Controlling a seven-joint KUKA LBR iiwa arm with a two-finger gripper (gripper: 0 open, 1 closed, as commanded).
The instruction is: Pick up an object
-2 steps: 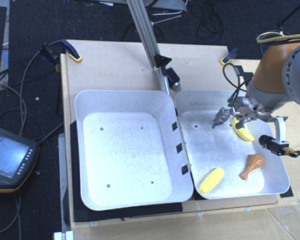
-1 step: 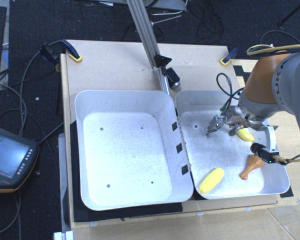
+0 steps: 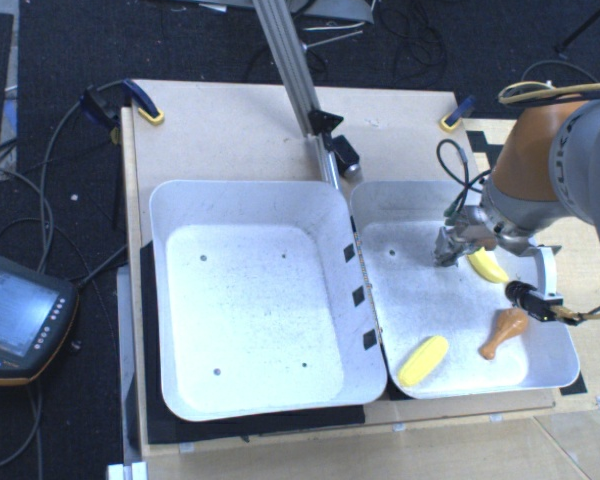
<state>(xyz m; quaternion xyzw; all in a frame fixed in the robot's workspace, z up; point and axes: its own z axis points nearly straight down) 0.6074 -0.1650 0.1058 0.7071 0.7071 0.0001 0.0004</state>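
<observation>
Camera view | my gripper (image 3: 452, 251) low in right bin (image 3: 400, 218), finger opening: cannot tell, nothing visibly held | banana (image 3: 487, 266) just beside it | risk: closing off-centre would nudge banana aside; corn (image 3: 422, 360) and drumstick (image 3: 504, 332) well apart

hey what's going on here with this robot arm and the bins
A grey robot arm reaches from the right into the right-hand bin, its gripper down near the bin floor beside a small yellow banana-like item. A yellow corn-shaped piece and a tan drumstick-shaped piece lie nearer the front of that bin. Nothing is visibly between the fingers, so no pick has happened yet.
</observation>
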